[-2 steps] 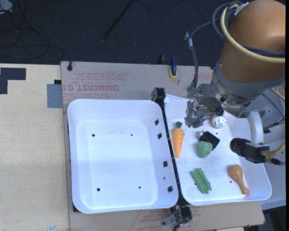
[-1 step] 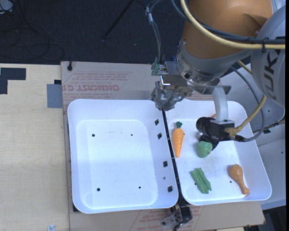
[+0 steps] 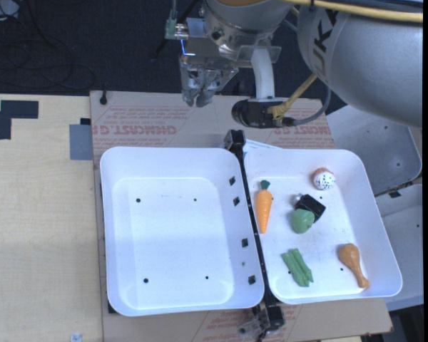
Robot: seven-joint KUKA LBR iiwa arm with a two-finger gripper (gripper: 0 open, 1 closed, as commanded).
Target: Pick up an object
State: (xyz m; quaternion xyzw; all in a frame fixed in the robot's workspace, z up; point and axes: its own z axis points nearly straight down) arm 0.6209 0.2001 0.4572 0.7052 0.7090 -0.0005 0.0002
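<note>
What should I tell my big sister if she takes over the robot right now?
Gripper: up high behind the bins, above the cardboard sheet, with nothing seen between its fingers. I cannot tell whether it is open or shut.

Things: all five toys lie in the right bin: a carrot near the divider, a white spotted ball at the back, a green round toy touching a small black piece, a green bean pod at the front, and a chicken drumstick at the front right.

Done: nothing picked up yet.

Left: choose a toy, go down, grab it, lift it.
</note>
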